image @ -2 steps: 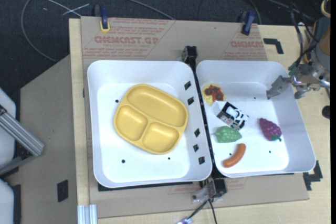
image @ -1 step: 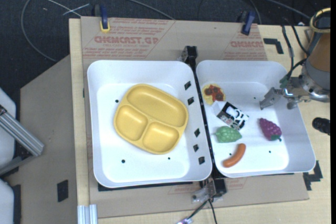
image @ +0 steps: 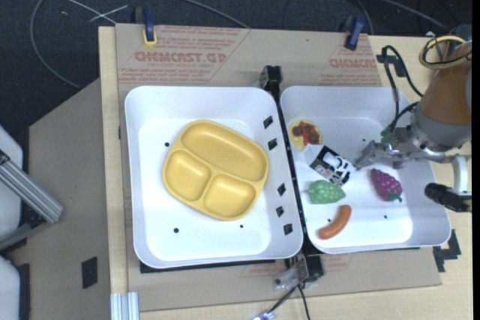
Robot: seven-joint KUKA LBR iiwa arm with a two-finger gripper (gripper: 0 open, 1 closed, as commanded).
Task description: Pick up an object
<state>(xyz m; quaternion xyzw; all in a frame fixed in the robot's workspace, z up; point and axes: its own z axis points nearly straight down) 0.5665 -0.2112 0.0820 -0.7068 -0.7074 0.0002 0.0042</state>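
Note:
The right bin (image: 360,105) holds several small toys. A purple grape bunch (image: 386,183) lies at mid-right, a green toy (image: 326,192) near the divider, and an orange sausage (image: 335,222) at the front. A black-and-white piece (image: 332,165) and a red-and-yellow piece (image: 305,133) lie further back. My gripper (image: 388,154) reaches in from the right and hangs just behind the grapes. It is open with nothing between its fingers (image: 369,157).
A yellow divided plate (image: 216,168) lies in the left bin (image: 142,161). A black divider (image: 285,161) runs between the bins. The arm's orange band (image: 446,94) and cables stand over the right bin's far right edge.

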